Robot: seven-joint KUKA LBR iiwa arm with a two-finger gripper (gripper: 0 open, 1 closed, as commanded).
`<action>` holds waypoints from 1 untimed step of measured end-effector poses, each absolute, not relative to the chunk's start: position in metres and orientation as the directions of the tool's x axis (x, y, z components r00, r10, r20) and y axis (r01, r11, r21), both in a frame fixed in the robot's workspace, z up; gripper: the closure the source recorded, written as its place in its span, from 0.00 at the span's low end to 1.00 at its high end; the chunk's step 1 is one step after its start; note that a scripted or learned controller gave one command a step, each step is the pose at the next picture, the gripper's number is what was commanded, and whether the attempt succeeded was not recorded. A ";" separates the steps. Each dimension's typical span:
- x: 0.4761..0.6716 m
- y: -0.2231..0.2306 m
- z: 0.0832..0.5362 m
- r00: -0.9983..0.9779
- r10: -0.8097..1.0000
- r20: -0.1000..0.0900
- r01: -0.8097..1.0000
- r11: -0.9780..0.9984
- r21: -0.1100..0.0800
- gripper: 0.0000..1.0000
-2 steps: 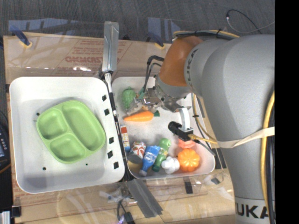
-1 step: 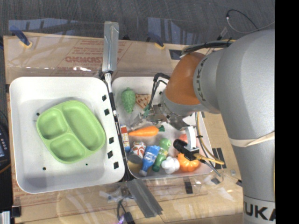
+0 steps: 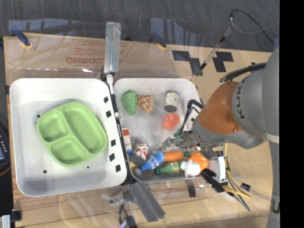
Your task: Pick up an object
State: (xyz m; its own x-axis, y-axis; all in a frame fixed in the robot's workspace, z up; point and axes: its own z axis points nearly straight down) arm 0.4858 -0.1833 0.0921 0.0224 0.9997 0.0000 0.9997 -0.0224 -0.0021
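The right bin (image 3: 156, 85) holds several small items. A green bumpy toy (image 3: 129, 102), a pizza slice (image 3: 146, 102) and a small can (image 3: 171, 100) lie near its far side. An orange-red round piece (image 3: 171, 121) sits mid-bin. Along the near wall lie a red-and-white piece (image 3: 141, 150), a blue bottle (image 3: 153, 161), an orange carrot-like piece (image 3: 173, 156), a green bottle (image 3: 168, 168) and a white-and-orange toy (image 3: 194, 165). My gripper (image 3: 183, 143) hangs low over the bin's near right corner, just above the carrot-like piece, below the orange wrist band (image 3: 216, 114).
The left bin (image 3: 23, 99) carries a green divided plate (image 3: 71, 133). A thin red-and-white box (image 3: 126, 139) lies against the wall between the bins. A metal bar (image 3: 112, 46) rises behind the divider. Cables (image 3: 216, 49) run over the bench at the back right.
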 end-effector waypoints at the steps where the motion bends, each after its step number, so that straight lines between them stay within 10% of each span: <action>1: 0.535 -0.175 0.170 -0.106 0.994 0.001 0.994 0.106 -0.001 0.00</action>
State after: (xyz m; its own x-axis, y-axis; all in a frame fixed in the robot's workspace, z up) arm 0.5349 -0.1753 0.1704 -0.1063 0.9943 0.0005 0.9943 0.1063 -0.0009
